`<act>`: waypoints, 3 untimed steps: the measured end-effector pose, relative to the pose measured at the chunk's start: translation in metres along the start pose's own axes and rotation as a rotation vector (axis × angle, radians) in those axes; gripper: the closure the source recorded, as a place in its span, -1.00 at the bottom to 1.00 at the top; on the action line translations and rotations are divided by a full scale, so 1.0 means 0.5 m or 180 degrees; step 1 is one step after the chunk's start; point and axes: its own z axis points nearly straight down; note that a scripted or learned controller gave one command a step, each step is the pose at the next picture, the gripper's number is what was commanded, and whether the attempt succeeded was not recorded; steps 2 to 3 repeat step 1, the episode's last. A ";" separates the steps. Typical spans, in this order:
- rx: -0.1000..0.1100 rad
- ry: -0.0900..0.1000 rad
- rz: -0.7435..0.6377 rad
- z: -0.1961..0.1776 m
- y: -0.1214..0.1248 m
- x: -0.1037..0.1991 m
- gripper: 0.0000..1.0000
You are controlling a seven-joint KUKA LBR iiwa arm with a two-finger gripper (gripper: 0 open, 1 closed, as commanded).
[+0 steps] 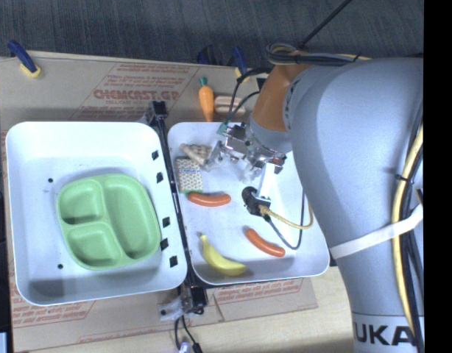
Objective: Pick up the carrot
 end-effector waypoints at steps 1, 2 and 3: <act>-0.0016 0.0002 -0.0848 -0.001 0.013 0.072 -1.00; -0.0016 0.0002 -0.0848 -0.001 0.013 0.072 -1.00; -0.0016 0.0002 -0.0848 -0.001 0.013 0.072 -1.00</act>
